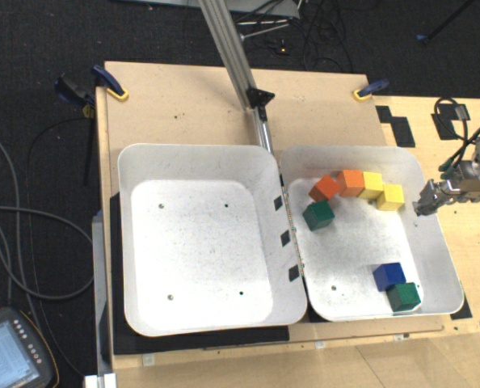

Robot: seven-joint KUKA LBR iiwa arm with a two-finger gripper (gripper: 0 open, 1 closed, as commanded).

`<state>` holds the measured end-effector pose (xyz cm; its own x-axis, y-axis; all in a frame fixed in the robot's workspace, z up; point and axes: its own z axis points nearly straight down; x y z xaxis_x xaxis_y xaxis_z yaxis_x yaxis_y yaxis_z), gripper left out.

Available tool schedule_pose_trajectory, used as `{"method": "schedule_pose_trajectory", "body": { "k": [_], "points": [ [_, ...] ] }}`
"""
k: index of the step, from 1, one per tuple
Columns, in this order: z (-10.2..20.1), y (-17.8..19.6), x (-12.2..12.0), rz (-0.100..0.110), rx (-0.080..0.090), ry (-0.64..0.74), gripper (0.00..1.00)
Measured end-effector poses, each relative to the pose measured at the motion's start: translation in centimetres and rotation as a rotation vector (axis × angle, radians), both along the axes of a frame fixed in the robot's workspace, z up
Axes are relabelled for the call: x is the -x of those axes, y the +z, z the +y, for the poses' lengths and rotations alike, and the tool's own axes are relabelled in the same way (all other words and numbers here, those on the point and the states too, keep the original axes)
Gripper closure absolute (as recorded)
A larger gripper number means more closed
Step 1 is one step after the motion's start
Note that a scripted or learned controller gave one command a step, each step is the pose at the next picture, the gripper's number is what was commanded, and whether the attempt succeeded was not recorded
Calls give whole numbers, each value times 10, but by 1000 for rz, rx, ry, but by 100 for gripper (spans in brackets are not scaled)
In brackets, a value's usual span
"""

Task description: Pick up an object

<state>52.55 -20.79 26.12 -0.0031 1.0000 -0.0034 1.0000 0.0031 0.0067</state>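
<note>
The right bin [434, 241] holds several small blocks. Two orange blocks [327, 187] [352, 182] and two yellow blocks [372, 185] [391, 196] lie in an arc near its far side. A green block [318, 214] sits just below that arc. A blue block [389, 276] and a dark green block [403, 296] rest together near the front right corner. My gripper [427, 204] hangs at the bin's right rim, right of the yellow blocks, with nothing seen between its fingers.
The left bin [143, 176] stands beside the right one. A metal pole [228, 43] slants down from the top to the gap between the bins. Clamps sit at the bench's back corners, and cables lie on the floor at left.
</note>
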Motion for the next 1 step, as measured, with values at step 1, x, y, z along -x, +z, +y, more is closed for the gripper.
{"method": "schedule_pose_trajectory", "body": {
  "k": [1],
  "points": [
    [56, -4, -12, 5, -4, 6, 100]
  ]
}}
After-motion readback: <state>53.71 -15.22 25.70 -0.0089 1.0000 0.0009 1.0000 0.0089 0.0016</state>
